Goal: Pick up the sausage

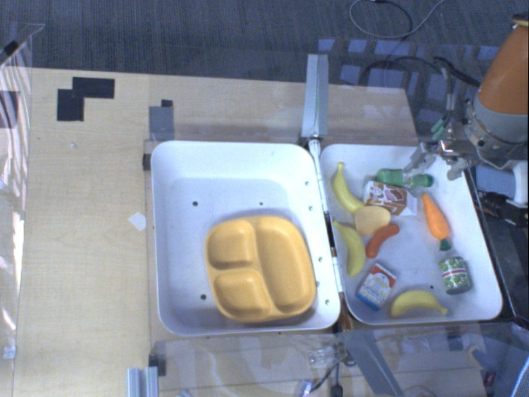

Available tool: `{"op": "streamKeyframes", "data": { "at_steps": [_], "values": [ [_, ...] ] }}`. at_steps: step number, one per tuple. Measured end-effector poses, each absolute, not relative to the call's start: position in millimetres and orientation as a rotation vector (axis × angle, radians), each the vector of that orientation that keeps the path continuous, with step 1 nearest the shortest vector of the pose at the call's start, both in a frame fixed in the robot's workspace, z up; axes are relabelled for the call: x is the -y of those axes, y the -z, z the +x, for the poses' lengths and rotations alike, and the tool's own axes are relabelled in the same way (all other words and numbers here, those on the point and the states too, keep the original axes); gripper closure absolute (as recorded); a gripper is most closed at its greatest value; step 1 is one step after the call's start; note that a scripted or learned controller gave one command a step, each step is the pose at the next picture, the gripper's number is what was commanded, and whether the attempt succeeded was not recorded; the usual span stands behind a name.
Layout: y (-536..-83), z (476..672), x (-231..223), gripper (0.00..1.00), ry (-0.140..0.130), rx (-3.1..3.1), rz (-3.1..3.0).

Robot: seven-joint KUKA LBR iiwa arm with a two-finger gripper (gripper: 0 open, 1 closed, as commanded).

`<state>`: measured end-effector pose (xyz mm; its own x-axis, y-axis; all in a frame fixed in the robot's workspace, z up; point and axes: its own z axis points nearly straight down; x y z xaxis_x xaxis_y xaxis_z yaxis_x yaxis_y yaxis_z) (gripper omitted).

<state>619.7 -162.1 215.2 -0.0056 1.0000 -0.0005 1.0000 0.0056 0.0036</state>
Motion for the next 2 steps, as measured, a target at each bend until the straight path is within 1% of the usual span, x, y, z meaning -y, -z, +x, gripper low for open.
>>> {"op": "streamKeyframes", "data": {
  "at_steps": [1, 2],
  "values": [
    [-118, 591.3, 105, 0.00, -0.024, -2.483, 1.877],
    [-106, 569.6, 107, 0.00, -0.035, -2.486, 1.851]
  ]
}}
